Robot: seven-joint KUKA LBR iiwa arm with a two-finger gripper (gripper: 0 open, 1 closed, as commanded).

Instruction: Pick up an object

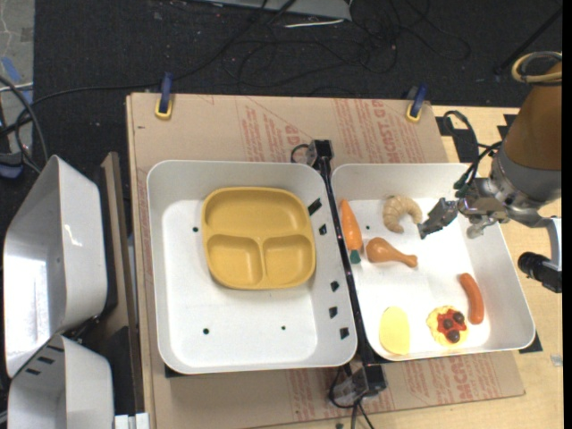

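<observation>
From my seat I see the fingers (456, 217) spread apart with nothing between them, one dark tip pointing toward 8 o'clock over the upper middle of the right bin (500, 280), the other paler, toward the bin's right wall. Just at their 9 o'clock lies a croissant (401, 211), tan, matte and curved. At 7 o'clock from them a glossy brown chicken drumstick (391, 253) lies with its long axis nearly level, fat end at 9 o'clock and bone end at 3. A smooth orange carrot (351, 228) runs along the bin's left wall, long axis from 12 to 6, green stub at the bottom. At 5 o'clock from the fingers an orange-red sausage (472, 297) lies almost upright; below it sit a small round pizza (448, 323) with dark toppings and a flat pale yellow oval (394, 329). Open white floor spreads between drumstick and sausage. The left bin (174, 266) holds a yellow plastic divided plate (259, 237) with rounded corners. Both bins rest on a cardboard-covered surface (268, 123).
</observation>
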